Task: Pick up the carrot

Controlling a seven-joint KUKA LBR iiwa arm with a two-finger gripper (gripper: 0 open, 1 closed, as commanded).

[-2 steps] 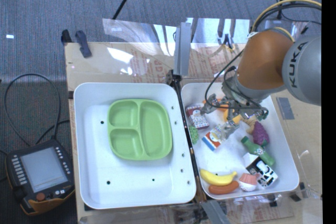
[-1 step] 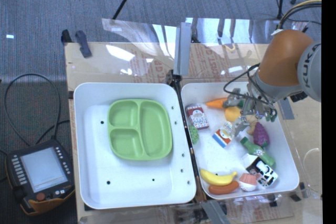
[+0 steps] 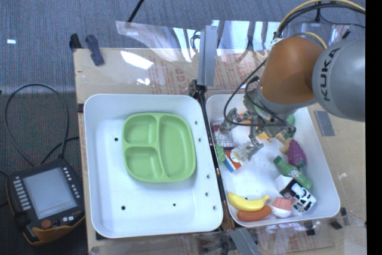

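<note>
The carrot lies in the right bin, close to that bin's near wall at its lower left, just under the banana and touching or nearly touching it. Its long axis runs roughly left to right across the view, with one end toward the bin's left corner and the other beside a small pink-and-white piece; which end is the tip cannot be told. The near wall leaves little room on that side of the carrot, while a bare patch of white floor opens above the banana toward the bin's middle. The black-and-white cow-patterned thing sits further right, and a purple item and a green item crowd the right side. The left bin holds a green divided plate. The arm reaches in from the right, its orange band over the right bin's far half, and the gripper hangs over the bin's upper middle, well apart from the carrot. Whether its fingers are spread or closed cannot be told.
</note>
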